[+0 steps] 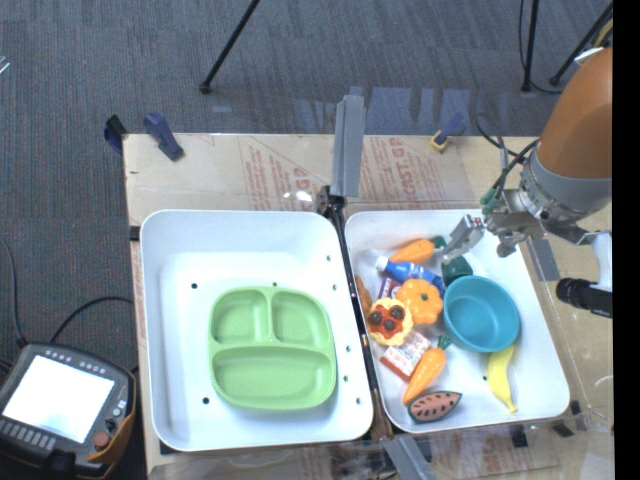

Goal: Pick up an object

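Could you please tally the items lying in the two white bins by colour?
Green: 2, divided plate, small dark green piece
Orange: 3, carrots, pumpkin
Blue: 1, bowl
Yellow: 1, banana
Multicoloured: 4
Total: 11

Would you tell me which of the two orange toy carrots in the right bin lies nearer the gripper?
The upper carrot, lying beside the gripper; the other carrot lies lower, below the blue bowl.

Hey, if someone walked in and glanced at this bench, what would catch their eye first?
Probably the heap of bright toy food in the right bin, packed around a blue bowl with a banana beside it. Next, the green divided plate lying alone in the left bin, and the gripper over the right bin's far side.
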Motion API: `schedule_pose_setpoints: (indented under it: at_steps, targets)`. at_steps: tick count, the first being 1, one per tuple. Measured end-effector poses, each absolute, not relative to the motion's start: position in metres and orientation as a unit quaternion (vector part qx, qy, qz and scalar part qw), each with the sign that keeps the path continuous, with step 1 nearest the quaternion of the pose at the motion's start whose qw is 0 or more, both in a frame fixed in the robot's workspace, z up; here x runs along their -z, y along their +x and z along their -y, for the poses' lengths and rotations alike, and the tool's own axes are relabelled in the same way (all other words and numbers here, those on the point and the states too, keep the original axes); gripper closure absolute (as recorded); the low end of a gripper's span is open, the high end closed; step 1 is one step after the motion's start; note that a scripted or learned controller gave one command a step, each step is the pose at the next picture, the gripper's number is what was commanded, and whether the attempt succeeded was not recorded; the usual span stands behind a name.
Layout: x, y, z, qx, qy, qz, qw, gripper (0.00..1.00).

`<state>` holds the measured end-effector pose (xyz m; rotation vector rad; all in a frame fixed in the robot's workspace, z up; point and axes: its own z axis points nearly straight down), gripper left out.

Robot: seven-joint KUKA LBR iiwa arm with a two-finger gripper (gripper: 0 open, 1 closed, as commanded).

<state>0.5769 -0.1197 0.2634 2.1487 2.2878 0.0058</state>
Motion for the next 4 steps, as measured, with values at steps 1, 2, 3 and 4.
schedule_pose_setpoints:
  at_steps: [1, 2, 3, 4]
  targets:
    - [-0.103, 0.595, 0.095, 0.0021, 0.662, -0.749, -0.005, 0.00]
    - [-0.192, 0.646, 0.072, -0.0025, 0.708, -0.706, 0.002, 0.00]
    - [-0.085, 0.622, 0.099, 0.0019, 0.701, -0.713, -0.003, 0.00]
    - [-0.095, 0.621, 0.100, 0.0033, 0.702, -0.712, -0.005, 1.00]
